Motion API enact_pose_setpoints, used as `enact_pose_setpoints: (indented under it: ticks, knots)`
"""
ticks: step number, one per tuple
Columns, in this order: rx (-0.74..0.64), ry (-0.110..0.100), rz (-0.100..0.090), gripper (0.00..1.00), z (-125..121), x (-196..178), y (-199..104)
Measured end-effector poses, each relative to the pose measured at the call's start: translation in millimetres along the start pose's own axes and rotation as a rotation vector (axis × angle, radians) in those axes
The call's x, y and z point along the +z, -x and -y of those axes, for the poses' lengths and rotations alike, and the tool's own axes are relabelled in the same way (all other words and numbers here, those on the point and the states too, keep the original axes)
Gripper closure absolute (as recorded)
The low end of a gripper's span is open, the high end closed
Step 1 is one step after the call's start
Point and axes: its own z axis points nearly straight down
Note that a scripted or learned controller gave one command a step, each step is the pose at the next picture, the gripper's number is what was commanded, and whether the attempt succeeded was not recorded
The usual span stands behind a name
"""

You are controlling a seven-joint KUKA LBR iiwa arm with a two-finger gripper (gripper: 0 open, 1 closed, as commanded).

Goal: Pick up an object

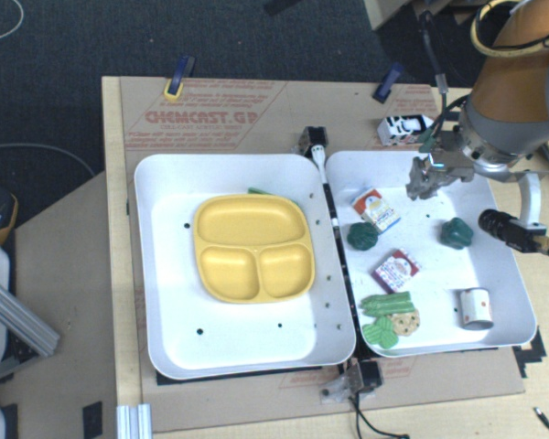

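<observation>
1. Bright, even overhead light; the white bins (165, 337) look nearly washed out.
2. Shadows are soft and short.
3. Slightly grainy and soft overall; the dark floor (119, 16) stays dim.

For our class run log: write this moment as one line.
arm: over right bin | gripper: above bin's far side, holding nothing seen | yellow tray: left bin

Glossy yellow plastic tray (253, 247); smooth white plastic bins (165, 318); shiny metal can (476, 306).
</observation>
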Motion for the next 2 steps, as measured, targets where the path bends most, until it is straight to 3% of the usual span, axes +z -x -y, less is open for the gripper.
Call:
enact_pose_setpoints:
  ticks: [2]
  knots:
    - [-0.001, 0.002, 0.002, 1.0, -8.1, 11.2, 1.6]
